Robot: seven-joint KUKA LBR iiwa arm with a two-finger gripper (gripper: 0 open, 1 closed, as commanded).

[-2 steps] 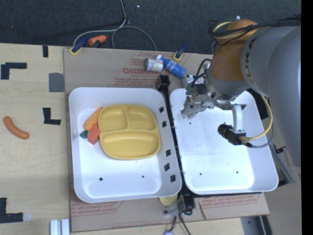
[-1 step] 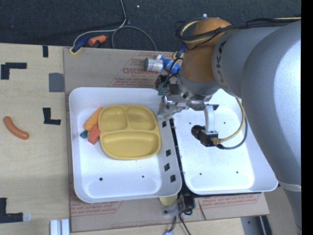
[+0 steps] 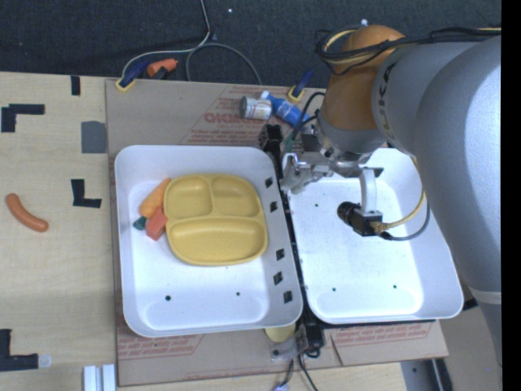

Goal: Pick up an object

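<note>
Tabletop (image 3: 49, 300) of pale wood carries a sheet of brown cardboard (image 3: 195, 112), and on that sheet sit two shallow white plastic bins side by side. My grey arm (image 3: 448, 129), with its orange band (image 3: 354, 88) above the wrist, reaches in from the right and hangs over the upper left corner of the right bin (image 3: 383, 292). My tool (image 3: 303, 168) sits just above the divide between the two bins, near their far edge; I cannot tell how it is set, and nothing shows in its grasp. A small black fitting (image 3: 360, 218) with a yellow cable (image 3: 411, 218) hangs beside it over the right bin's floor.

The left bin (image 3: 195, 304) holds a yellow plastic divided plate (image 3: 216, 218) with three compartments, lying flat near the bin's middle. Against the plate's left edge, touching it, lies a small orange carrot-shaped toy (image 3: 152, 198), and just below that a smaller red-orange piece (image 3: 155, 228). Both are well apart from my tool.

Outside the bins, on the bare wood at far left, lies an orange sausage-shaped toy (image 3: 26, 213). On the cardboard behind the bins lies a small blue and white bottle (image 3: 269, 107) on its side. An orange and blue clamp (image 3: 146, 70) grips the cardboard's far left corner.
</note>
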